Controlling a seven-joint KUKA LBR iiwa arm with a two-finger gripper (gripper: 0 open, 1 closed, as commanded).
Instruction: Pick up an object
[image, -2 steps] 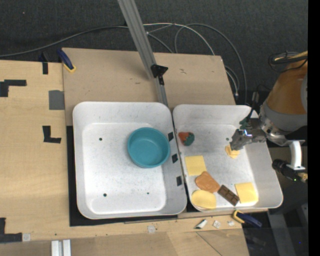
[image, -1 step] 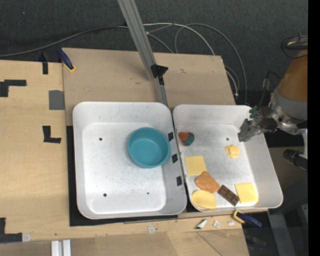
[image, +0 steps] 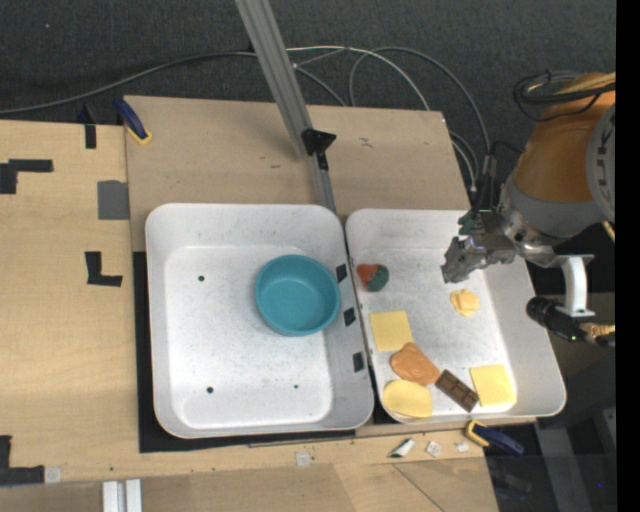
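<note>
My gripper (image: 459, 268) hangs over the right bin (image: 432, 232), in its upper right part, just above a small yellow piece (image: 464, 301). A red and green ball-like toy (image: 373, 276) lies to the gripper's left. Lower in this bin lie a yellow square (image: 391, 330), an orange piece (image: 413, 364), a pale yellow round piece (image: 408, 398), a brown bar (image: 456, 389) and another yellow square (image: 492, 386). A blue bowl (image: 296, 294) stands in the left bin (image: 200, 330).
A grey metal pole (image: 290, 100) slants across the bench behind the bins. Cables (image: 400, 70) trail at the back. Blue and yellow clamps sit at the bench's top left (image: 133, 120) and bottom right (image: 492, 436).
</note>
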